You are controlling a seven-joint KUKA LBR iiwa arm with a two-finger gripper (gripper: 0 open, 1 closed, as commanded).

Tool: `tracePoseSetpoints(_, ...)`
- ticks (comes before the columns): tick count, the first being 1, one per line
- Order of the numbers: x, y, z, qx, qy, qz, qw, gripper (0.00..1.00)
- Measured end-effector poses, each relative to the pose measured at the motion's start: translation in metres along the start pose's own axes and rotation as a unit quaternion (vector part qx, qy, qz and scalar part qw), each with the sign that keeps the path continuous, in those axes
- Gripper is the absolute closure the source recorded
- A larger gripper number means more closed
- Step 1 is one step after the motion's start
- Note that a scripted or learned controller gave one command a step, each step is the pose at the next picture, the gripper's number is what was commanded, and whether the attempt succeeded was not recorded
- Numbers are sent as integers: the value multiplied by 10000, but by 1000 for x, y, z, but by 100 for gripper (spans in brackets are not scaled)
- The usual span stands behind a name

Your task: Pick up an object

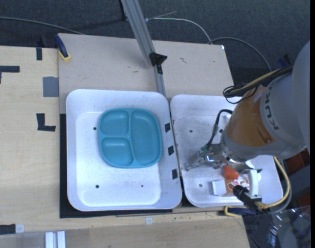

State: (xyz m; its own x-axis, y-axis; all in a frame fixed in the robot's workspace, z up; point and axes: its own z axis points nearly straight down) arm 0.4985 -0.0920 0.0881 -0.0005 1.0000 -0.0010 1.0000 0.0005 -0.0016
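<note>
Pale desk, two white bins. Claw low in right bin, spread or pressed together: cannot tell. Orange object just near-right. Reaching step, likely; next: centre, close, lift.

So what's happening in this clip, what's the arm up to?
The grey arm reaches in from the right and hangs low over the right bin, its claw down near the bin floor. A small orange and white thing lies in that bin just beside the arm; whether the claw has hold of anything can't be made out. In the left bin a teal divided plate lies untouched.
</note>
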Motion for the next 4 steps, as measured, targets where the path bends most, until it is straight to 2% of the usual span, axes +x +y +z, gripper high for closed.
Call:
tracePoseSetpoints(1, 1, 0, -11, 11, 13, -5, 10000, 100)
tracePoseSetpoints(3, -5, -1, -134, -30, 1, -7, 10000, 100)
tracePoseSetpoints(4, -5, 0, -149, -10, 5, -4, 10000, 100)
